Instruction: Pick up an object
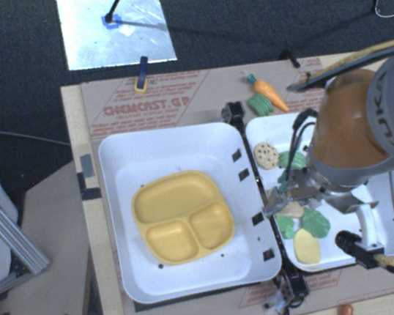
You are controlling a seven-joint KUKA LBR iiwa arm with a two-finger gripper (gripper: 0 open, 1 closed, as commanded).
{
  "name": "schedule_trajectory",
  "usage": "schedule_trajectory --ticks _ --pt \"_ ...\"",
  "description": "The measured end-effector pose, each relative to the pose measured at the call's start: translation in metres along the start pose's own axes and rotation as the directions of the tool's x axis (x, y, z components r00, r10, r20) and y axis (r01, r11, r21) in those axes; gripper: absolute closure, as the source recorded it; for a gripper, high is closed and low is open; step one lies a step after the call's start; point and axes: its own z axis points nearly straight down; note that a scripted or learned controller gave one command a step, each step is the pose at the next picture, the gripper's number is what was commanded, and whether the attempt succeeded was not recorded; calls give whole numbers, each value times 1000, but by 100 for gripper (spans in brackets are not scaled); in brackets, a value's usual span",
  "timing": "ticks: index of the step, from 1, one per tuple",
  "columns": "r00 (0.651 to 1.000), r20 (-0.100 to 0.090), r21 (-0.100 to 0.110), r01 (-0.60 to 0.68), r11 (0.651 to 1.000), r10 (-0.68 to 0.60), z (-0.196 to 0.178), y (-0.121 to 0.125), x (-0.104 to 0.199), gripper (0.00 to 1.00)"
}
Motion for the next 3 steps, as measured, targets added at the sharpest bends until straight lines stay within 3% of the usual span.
schedule_trajectory --ticks 1,2,3 --pt "1000 0 -8 9 1000 -9 -1 31 33 0" --pt "1000 1 -6 1 1000 -1 0 28 5 0" --pt "1000 3 -8 -3 1000 3 -1 44 -66 0"
